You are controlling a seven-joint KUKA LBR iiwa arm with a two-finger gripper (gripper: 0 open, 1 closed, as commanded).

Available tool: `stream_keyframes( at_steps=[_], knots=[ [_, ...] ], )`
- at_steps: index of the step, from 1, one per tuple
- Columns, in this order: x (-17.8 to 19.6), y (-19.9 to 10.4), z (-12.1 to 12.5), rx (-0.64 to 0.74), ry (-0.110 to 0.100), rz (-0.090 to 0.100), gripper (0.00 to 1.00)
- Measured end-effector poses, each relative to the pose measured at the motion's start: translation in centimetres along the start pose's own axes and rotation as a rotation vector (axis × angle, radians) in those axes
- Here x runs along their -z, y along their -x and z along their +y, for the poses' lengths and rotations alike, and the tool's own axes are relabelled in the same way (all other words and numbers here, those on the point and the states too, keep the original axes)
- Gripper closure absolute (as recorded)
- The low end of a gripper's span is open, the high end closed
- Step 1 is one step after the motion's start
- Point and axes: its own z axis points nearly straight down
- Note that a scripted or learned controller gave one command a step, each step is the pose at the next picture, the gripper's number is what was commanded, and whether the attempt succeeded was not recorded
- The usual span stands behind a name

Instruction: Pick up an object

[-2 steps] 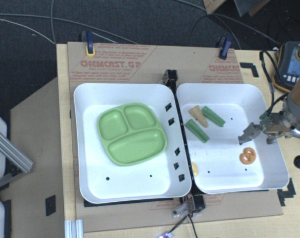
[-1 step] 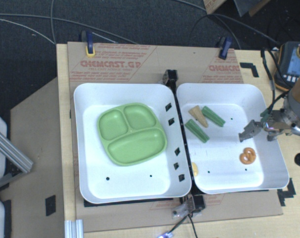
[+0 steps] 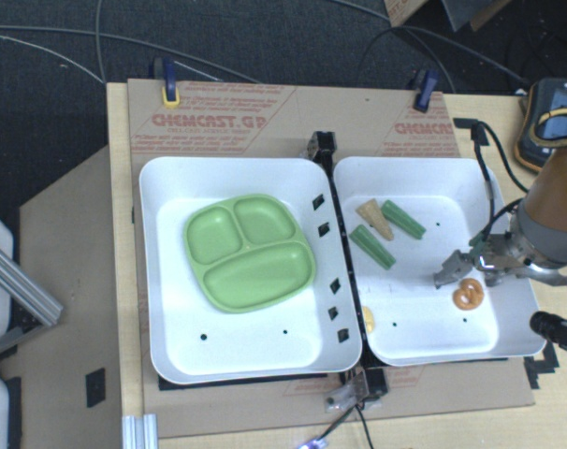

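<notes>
Located in right-hand shallow white plastic bin (image 3: pixel 433 181), toward its right wall and front half: small brown pretzel-shaped toy (image 3: pixel 468 295), lying flat. Judged light, stiff and probably plastic; looped outline with holes, so likely to skid on the smooth floor if nudged. Best taken across its outer rim, fingers straddling the loops from above.

Pincer (image 3: pixel 452 274) hanging just above and left of the pretzel, tips close to its upper edge; contact not confirmable. Opening cannot be told from this slanted view; nothing seen between the tips.

Also in the same bin, toward the back-left: tan wedge-shaped block (image 3: pixel 374 219), two green stick-shaped pieces (image 3: pixel 403 220) (image 3: pixel 370 247).

In the left-hand white bin (image 3: pixel 162 251), on the desk (image 3: pixel 209 110): pale green divided plastic plate (image 3: pixel 251 253).
</notes>
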Motion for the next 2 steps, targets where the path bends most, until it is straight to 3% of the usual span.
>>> stream_keyframes(
  at_steps=[1,2],
  knots=[
    [-5.3,0.7,-0.8,-0.001,0.001,0.0,0.0],
    [-6.5,0.6,-0.7,0.002,0.009,-0.001,0.0]
  ],
)
